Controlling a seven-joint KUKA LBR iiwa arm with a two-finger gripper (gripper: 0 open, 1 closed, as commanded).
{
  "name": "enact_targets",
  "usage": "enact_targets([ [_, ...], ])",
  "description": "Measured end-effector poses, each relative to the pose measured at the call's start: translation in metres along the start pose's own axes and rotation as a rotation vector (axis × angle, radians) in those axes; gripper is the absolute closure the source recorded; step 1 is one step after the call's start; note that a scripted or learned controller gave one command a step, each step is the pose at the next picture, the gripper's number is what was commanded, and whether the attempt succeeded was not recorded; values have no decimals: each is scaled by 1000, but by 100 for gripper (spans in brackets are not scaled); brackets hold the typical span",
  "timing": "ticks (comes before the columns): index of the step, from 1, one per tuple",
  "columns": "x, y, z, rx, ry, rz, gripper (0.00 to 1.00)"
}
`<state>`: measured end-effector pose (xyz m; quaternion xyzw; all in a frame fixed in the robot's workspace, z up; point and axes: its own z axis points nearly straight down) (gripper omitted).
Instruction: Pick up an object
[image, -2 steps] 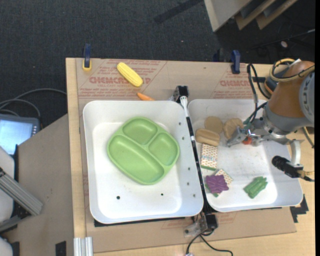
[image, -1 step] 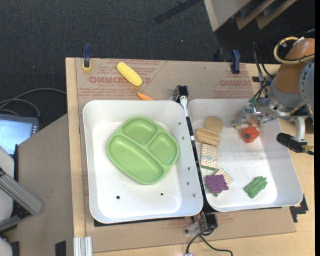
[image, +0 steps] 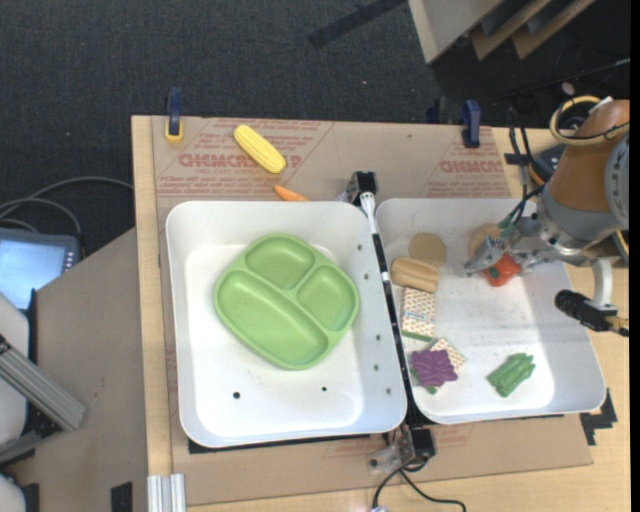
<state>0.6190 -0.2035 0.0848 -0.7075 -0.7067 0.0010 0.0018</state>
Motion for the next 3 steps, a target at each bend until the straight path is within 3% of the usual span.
enact_targets([
  [1,0,2,-11,-6,-2,-1,100],
  [2,87,26,0,-5,0,-9,100],
  [3,154,-22,-106,-10,2,-8,100],
])
